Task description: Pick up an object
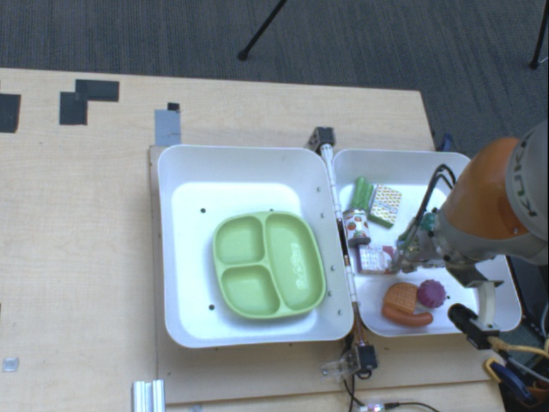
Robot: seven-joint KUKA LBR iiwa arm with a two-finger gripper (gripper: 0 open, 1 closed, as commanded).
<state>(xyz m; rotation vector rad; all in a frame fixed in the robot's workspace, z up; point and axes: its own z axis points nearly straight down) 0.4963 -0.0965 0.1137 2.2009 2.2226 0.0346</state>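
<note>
The desk point(77, 230) is seen carrying two shallow white bins side by side. The left bin point(184, 256) holds a green divided plate point(268, 265) with three compartments, lying flat near its centre. The right bin point(506, 303) holds the small objects: a green cylinder point(362, 196) at about 11 o'clock in the bin, a patterned packet point(385, 204) just beside it, a small printed box point(356, 227) and a pinkish card point(374, 258) near the dividing wall, and, toward 6 o'clock, an orange toy food piece point(401, 303) touching a purple ball point(431, 293).

The grey arm with its orange band point(485, 200) is seen reaching in from 3 o'clock, and the gripper point(410, 251) is lowered over the bin's middle, beside the pinkish card. Whether it is open or closed cannot be told, and nothing is seen held.

A good pick is judged to need one isolated target; the card lies flat and close to the wall, so the rounder orange piece or ball would probably be gripped more surely, with the descent centred to avoid nudging neighbours.
</note>
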